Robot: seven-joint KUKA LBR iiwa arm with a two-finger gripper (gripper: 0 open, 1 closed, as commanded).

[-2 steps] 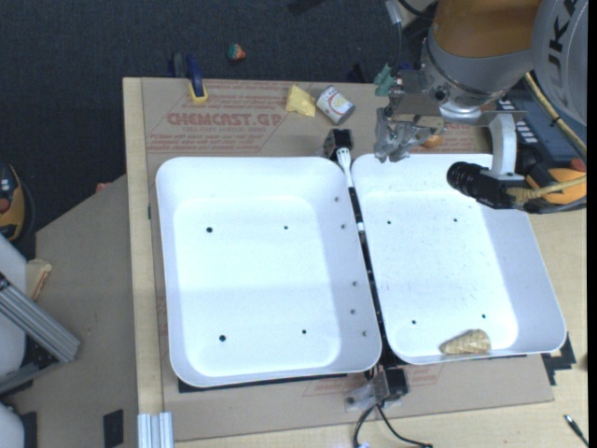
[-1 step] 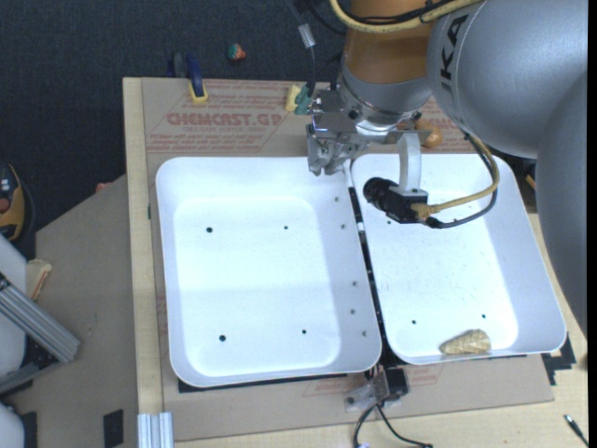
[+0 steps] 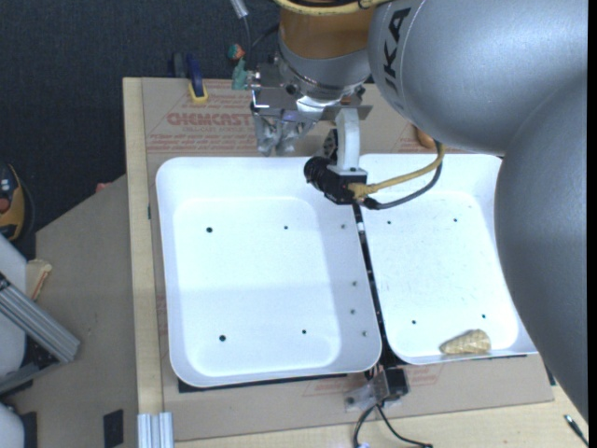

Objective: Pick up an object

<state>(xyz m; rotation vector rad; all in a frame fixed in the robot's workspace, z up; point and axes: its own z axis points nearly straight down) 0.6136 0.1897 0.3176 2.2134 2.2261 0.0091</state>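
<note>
Looking down over the bench [image 3: 149, 362], I see two shallow white bins side by side on a brown board. The left bin [image 3: 266, 269] has a few dark dots on its floor. The right bin [image 3: 438, 259] holds the one loose thing here, a small tan lump [image 3: 465, 343], lying near its front edge toward the right corner.

The big grey arm [image 3: 494, 73] fills the upper right, its orange band [image 3: 322, 7] above the wrist. The gripper [image 3: 280, 136] hangs past the far rim of the left bin, above the printed board, well apart from the lump. From here I cannot tell how its hand is set or whether it has hold of anything. A small black fitting [image 3: 328, 177] with a yellowish cable [image 3: 410, 180] sits just beside the seam between the bins.
</note>
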